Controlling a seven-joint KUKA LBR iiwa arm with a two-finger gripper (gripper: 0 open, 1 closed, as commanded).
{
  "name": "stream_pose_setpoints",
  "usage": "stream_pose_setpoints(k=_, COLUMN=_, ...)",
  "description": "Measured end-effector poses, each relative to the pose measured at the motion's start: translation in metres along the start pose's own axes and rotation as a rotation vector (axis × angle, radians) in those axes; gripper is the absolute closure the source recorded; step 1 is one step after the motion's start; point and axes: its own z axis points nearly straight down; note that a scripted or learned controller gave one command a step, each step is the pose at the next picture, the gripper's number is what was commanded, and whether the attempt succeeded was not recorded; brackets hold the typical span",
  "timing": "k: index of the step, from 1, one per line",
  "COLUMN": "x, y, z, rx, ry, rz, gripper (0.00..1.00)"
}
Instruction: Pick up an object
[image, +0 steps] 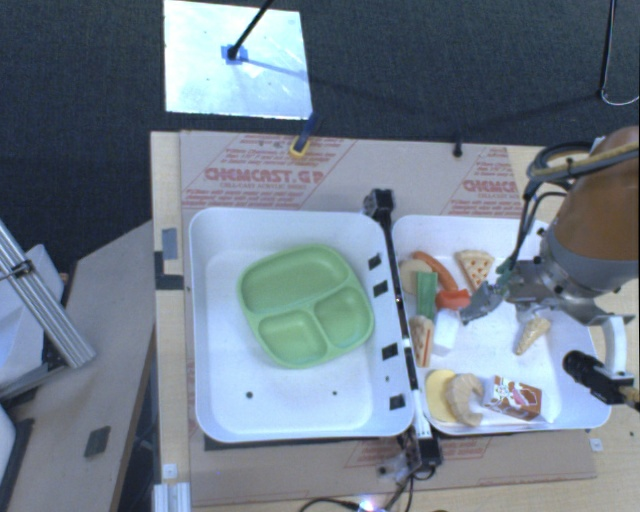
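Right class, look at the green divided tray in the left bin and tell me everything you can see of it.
The pale green plastic tray with three compartments lies flat, right way up, near the middle of the left shallow white bin. It has rounded corners and a raised rim, with one long compartment across its far side and two smaller ones nearer the camera. It sits turned at a slant to the bin's walls, touching the floor only. Nothing lies in it.
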Motion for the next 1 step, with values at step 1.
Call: stream_pose_setpoints(k=1, x=0.0003, y=0.0025, z=-0.0063, rx=-0.013, ry=-0.001, rz=-0.003, gripper=0.0)
